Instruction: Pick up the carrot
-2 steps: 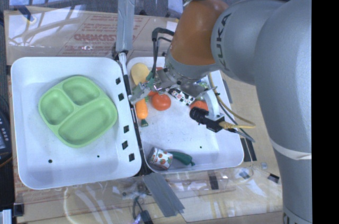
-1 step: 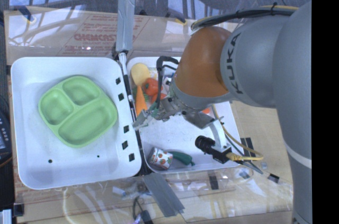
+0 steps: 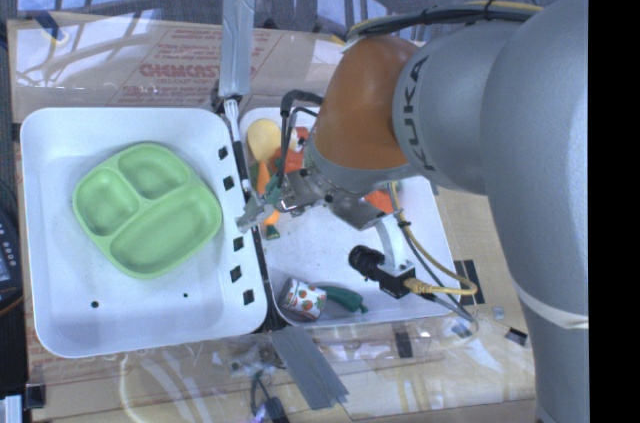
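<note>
Carrot (image 3: 263, 177), slim and orange, lies in the right bin (image 3: 330, 256) against its left wall, toward the desk's far edge, beside a smooth yellow rounded piece (image 3: 263, 139). Jaws (image 3: 268, 209) hang just over the carrot's near end; can't tell their spread. Left bin (image 3: 45, 241) carries a glossy green three-compartment plate (image 3: 147, 208).
</note>
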`<state>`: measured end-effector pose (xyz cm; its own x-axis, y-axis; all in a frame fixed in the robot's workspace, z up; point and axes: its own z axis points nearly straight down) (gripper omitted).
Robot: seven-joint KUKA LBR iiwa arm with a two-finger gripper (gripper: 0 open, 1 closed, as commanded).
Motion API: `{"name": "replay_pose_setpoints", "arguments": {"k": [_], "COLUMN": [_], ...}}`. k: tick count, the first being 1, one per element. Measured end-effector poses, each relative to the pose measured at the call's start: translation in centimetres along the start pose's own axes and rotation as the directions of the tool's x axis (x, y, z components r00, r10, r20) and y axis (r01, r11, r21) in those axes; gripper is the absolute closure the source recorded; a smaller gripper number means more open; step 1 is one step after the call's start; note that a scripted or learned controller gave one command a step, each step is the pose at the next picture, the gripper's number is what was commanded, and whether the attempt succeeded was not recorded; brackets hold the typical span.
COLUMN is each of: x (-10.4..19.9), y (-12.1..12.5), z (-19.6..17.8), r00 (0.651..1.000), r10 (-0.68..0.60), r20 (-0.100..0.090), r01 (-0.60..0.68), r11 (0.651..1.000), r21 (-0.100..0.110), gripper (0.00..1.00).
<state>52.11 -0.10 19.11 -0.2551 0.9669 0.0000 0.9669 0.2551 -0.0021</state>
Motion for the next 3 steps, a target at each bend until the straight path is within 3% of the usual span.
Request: {"name": "replay_pose_setpoints", "arguments": {"k": [1, 2, 3], "x": [0.0, -5.6, -10.6], "y": [0.0, -6.1, -6.1], "z": [-1.0, -3.9, -9.0], "r00": [1.0, 0.969, 0.766], "r10": [-0.004, 0.246, 0.642], "r20": [0.001, -0.001, 0.0], "r01": [0.004, -0.246, -0.642], "r11": [1.0, 0.969, 0.766], "r21": [0.001, 0.003, 0.001], "gripper": [1.0, 1.0, 1.0]}}
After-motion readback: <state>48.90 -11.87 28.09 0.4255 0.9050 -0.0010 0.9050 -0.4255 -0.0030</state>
